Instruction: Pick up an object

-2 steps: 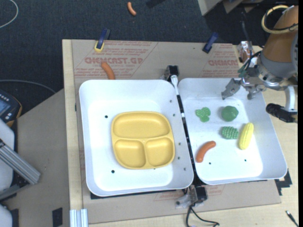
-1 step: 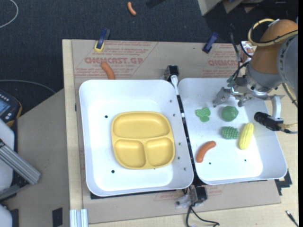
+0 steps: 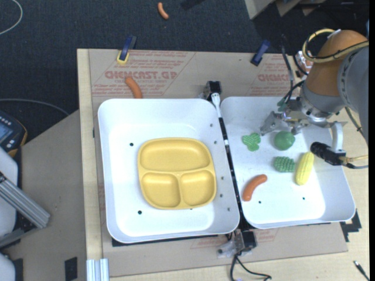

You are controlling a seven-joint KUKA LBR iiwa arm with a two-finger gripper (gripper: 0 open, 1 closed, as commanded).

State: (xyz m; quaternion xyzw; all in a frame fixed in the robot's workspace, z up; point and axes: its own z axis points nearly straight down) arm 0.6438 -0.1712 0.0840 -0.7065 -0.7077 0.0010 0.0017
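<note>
- Your gripper (image 3: 285,123) hangs low over the far part of the right bin (image 3: 334,206), reaching in from the right, with the arm's orange band (image 3: 337,57) above it.
- You cannot tell from this slant whether its jaws are wide or narrow; the metal linkage hides the tips.
- Just beneath it sits a round green ball-like toy (image 3: 285,140), which looks like the likeliest target, being closest to the tool.
- Nothing appears between the jaws, so judge the pick as not yet made.
- The other candidates lie loose in the same bin: a green leafy piece (image 3: 251,141), a textured green piece (image 3: 284,164), a yellow corn cob (image 3: 304,167) and an orange sausage (image 3: 254,187).
- The left bin (image 3: 117,157) holds a yellow divided tray (image 3: 176,172), well apart from the arm.
- Expect a round toy to roll if the jaws close off-centre.
</note>
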